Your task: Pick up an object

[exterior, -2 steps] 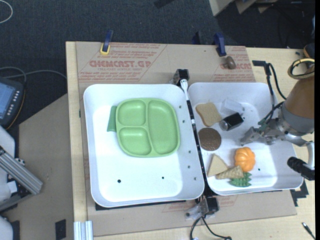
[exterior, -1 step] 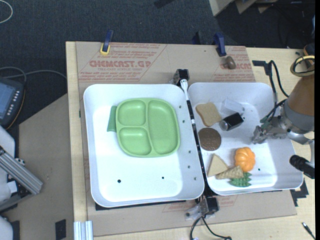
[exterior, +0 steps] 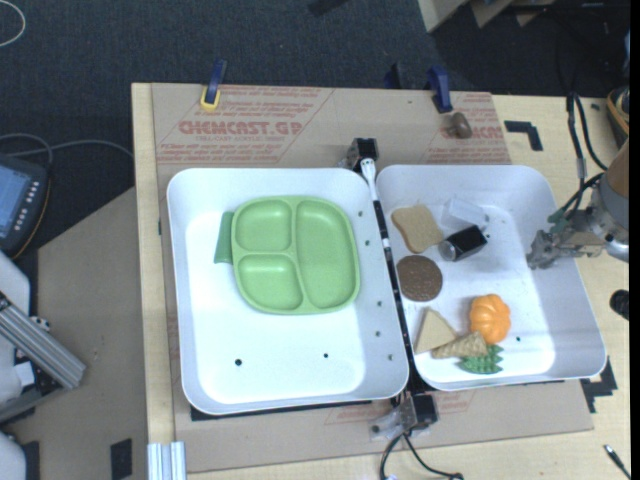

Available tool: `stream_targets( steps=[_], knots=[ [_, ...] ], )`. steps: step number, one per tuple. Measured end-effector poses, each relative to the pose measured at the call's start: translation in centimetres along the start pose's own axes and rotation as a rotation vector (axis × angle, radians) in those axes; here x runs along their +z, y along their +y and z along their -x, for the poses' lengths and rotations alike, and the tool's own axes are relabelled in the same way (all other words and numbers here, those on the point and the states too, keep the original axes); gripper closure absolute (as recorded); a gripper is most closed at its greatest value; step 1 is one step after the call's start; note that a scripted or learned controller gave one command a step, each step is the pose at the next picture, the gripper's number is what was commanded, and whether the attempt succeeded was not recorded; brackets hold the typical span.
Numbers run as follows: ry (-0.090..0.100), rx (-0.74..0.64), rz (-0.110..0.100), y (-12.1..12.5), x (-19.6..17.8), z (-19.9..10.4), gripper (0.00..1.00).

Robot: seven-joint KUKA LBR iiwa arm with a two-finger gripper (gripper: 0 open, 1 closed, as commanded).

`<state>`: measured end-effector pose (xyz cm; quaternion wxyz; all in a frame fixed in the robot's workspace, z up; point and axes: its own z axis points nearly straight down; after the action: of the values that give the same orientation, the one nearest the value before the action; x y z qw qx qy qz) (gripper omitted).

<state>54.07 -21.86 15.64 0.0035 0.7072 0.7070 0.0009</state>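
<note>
Objects in the right bin (exterior: 560, 358) lie left of the tool (exterior: 545, 248), whose grip state I cannot tell.

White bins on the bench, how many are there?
2. The left bin holds a green divided tray; the right bin beside it holds the small food items, with the gripper over its right side.

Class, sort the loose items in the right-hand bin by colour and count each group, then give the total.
Tan or brown: 4 - bread slice, round brown cookie, wedge, cone-shaped piece
Orange: 1 - pumpkin
Black: 1 - cylinder
Green: 1 - leafy piece
Clear: 1 - plastic piece
Total: 8
</note>
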Motion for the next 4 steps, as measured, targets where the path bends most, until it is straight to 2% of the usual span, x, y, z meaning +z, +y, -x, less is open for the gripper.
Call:
stream_targets(
  steps=[1,2,3,4],
  knots=[
    [0.001,-0.001,-0.003,0.8,-4.5,0.4,1.0],
    [0.002,-0.002,-0.002,0.9,-7.0,0.4,1.0],
    [0.007,-0.004,-0.01,-1.6,-6.2,-4.4,1.0],
    [0.006,-0.004,-0.009,-2.1,-6.3,-9.5,1.0]
  ],
)
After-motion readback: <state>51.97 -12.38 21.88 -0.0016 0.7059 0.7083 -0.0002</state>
